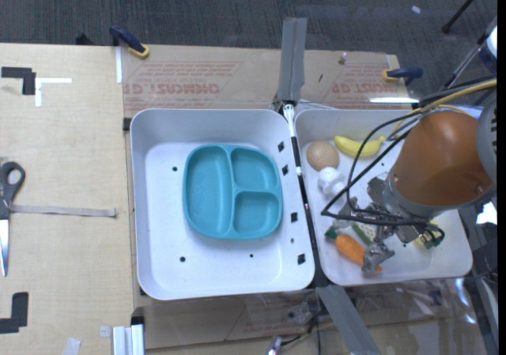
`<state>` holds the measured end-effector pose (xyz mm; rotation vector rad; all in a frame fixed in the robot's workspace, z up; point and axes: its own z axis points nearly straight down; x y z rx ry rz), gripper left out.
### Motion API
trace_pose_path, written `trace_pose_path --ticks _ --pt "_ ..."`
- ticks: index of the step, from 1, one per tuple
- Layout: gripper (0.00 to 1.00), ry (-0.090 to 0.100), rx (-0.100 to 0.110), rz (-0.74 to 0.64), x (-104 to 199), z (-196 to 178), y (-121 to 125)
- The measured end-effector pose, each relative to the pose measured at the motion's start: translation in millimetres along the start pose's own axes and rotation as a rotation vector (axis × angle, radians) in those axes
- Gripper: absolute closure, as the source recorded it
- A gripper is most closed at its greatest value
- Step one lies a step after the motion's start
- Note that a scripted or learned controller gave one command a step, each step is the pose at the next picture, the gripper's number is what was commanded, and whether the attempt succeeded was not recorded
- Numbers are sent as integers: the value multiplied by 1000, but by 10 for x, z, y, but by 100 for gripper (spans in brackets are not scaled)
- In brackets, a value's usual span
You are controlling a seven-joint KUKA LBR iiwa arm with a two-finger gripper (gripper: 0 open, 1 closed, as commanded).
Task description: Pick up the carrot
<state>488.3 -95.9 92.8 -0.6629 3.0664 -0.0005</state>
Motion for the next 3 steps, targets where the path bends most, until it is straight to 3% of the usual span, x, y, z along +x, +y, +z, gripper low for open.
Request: trace_pose_path --ticks 3 --pt "0 0 0 0 0 0 -1"
